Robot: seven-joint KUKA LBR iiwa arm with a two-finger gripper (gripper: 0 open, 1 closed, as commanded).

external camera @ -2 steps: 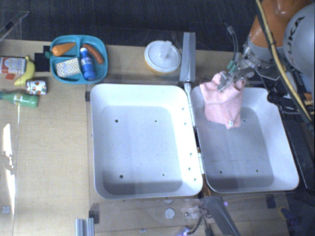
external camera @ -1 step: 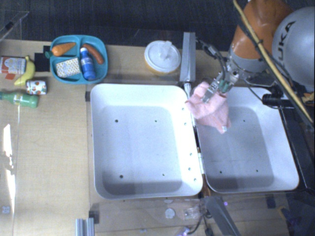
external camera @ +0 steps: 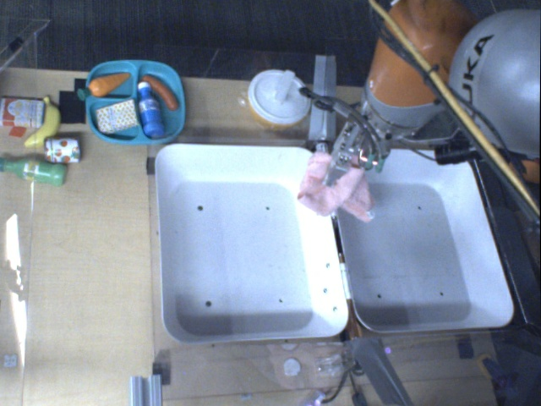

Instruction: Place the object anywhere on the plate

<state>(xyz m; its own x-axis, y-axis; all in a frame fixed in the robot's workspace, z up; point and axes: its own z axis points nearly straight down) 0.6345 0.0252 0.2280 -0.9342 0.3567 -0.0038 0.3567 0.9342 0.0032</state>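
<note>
A limp pink cloth [external camera: 335, 193] hangs from my gripper [external camera: 346, 167], which is shut on its upper edge. Both are above the seam between the left bin [external camera: 237, 252] and the right bin [external camera: 423, 260], near their far rims. The blue divided plate [external camera: 180, 101] rests on the bench at the far left, well away from the gripper. It holds an orange carrot [external camera: 110, 83], a blue bottle [external camera: 150, 110], a sausage-like toy [external camera: 166, 94] and a pale patterned piece [external camera: 115, 117].
A white lidded cup [external camera: 275, 96] stands behind the left bin, between plate and gripper. Left of the plate lie a banana [external camera: 46, 122], a small can [external camera: 62, 150], a green bottle [external camera: 34, 171] and a carton [external camera: 20, 112]. A yellow rod [external camera: 456, 117] crosses the arm.
</note>
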